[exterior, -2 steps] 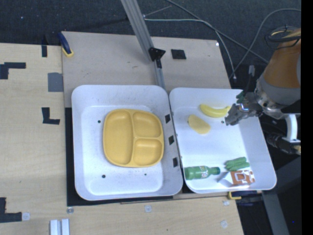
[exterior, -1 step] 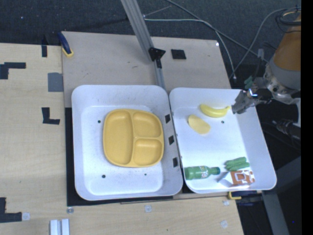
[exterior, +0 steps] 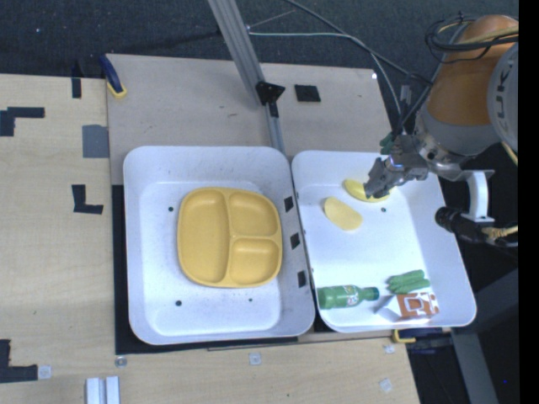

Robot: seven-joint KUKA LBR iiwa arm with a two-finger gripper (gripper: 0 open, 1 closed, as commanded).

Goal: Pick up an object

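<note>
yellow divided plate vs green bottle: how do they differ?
The yellow divided plastic plate lies in the left white bin; the green plastic bottle lies in the right white bin. The plate is much larger and flat, with three compartments; the bottle is small and slim, on its side. The plate is alone in its bin; the bottle has other items nearby. Both are away from the gripper.

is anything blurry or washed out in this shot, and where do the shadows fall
Camera view: the white bins are bright, nearly washed out; the gripper over a yellow piece looks soft and blurred; the small carton is too fuzzy to read; shadows are faint, with a thin one below the yellow tray.
</note>
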